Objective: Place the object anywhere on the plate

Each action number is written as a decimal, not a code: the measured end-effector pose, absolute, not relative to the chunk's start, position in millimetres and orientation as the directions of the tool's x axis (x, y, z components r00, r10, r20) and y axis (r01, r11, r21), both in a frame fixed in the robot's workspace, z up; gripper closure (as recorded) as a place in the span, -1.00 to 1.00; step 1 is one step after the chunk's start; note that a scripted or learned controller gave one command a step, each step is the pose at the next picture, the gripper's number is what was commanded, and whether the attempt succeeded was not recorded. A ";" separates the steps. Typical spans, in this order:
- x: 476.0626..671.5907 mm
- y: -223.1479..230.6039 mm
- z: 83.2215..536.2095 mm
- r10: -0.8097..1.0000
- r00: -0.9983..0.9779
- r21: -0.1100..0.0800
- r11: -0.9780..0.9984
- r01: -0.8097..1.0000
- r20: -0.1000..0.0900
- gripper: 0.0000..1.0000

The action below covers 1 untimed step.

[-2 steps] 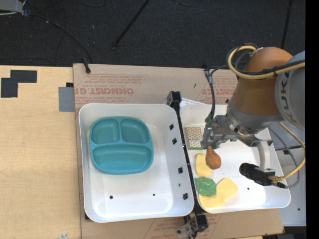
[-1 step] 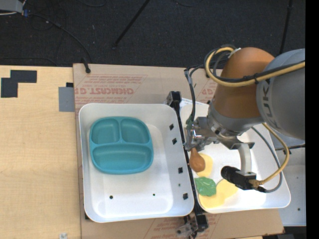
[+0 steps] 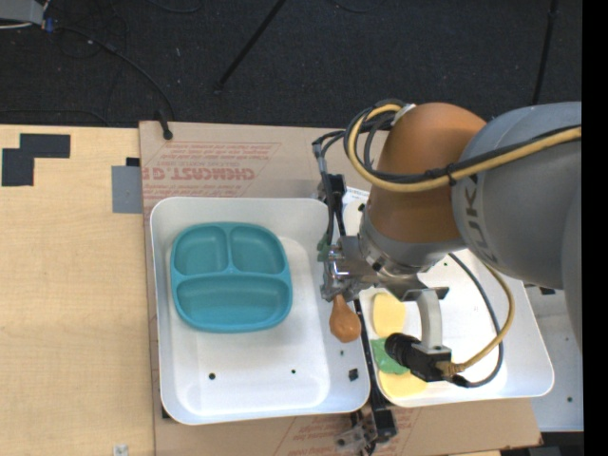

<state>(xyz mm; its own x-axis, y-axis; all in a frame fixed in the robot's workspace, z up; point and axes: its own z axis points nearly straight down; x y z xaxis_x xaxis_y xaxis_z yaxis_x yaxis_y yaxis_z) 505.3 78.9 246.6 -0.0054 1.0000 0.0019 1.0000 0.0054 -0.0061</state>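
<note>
Hand (image 3: 339, 288) over bin divider, brown obj (image 3: 344, 322) just below; teal plate (image 3: 231, 276) in L bin.

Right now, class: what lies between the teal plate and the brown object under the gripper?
In the camera view, bare white bin floor separates the teal plate from the brown object.

The divided plate (image 3: 231, 276) lies in the far part of the left bin (image 3: 180, 369). The right bin (image 3: 532, 369) sits just beside it on the surface (image 3: 66, 302). The drumstick-shaped object (image 3: 345, 323) hangs over the wall between the bins, under the hand (image 3: 338, 281).
</note>
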 end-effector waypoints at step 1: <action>494.5 132.5 248.3 1.000 -0.006 -0.005 0.006 1.000 0.000 1.00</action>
<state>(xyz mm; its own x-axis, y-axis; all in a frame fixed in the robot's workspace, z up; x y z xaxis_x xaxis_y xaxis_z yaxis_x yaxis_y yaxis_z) 494.5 132.5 248.3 -0.0056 1.0000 0.0003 1.0000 0.0056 -0.0049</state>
